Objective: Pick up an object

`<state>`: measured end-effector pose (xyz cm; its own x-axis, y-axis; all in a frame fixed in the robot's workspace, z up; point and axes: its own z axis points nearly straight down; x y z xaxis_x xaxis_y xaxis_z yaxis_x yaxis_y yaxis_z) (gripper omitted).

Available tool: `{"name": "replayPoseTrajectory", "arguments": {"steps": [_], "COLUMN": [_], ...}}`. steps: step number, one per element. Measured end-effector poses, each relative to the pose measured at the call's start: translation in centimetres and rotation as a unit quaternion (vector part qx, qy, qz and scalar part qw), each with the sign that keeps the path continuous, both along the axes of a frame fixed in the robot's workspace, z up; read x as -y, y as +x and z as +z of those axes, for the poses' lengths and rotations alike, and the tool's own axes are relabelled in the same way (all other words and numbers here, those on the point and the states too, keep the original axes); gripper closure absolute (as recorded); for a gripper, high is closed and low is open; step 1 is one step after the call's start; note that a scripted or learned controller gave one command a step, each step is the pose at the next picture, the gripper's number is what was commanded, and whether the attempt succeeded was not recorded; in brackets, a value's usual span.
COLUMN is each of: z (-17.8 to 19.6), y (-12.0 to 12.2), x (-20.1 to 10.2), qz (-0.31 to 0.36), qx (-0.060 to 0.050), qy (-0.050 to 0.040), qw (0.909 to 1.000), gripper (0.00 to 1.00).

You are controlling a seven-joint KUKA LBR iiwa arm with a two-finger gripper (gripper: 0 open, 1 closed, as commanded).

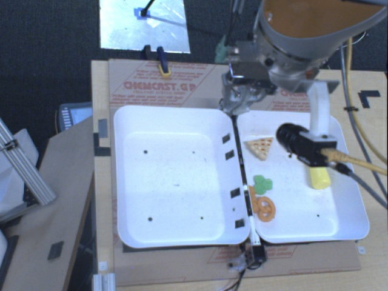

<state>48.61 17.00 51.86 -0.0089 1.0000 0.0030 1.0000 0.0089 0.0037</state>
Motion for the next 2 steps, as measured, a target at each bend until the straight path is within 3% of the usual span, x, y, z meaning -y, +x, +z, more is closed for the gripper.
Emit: {"name": "replayPoseTrajectory", "arguments": {"steps": [1,2], "z": [-5.19,-4.86], "y": [-0.06,0.02], "x": [-5.95,-5.61], "qz": [0.001,-0.003], "qx": [-0.004,-0.001], "qy": [-0.0016,-0.0011], "qw": [1.0,1.0], "gripper": [1.0,0.0]}}
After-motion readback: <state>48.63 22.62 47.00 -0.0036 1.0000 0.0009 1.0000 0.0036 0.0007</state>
